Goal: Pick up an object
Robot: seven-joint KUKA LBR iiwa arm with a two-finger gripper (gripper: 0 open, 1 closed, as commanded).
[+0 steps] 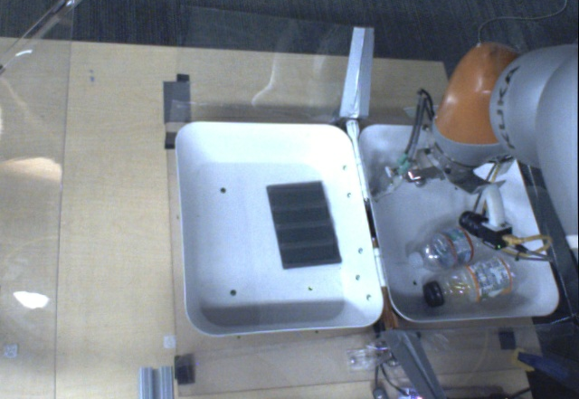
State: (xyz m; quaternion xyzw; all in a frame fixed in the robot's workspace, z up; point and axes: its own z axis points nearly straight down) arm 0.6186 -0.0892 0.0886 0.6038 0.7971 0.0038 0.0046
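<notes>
Bottle (481,280) lies along right bin's (470,317) near rim, second bottle (450,250) just beside.

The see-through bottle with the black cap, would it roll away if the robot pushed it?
Probably yes: the bottle lies on its side in the right bin, and its round body could roll. It looks clear and seems empty, so it is likely light. Its smooth plastic may slip or squash when squeezed.

We saw the arm (534,108) cut off at the right edge; it hid the right bin's (398,239) far right corner and one bottle's (441,251) end.
</notes>
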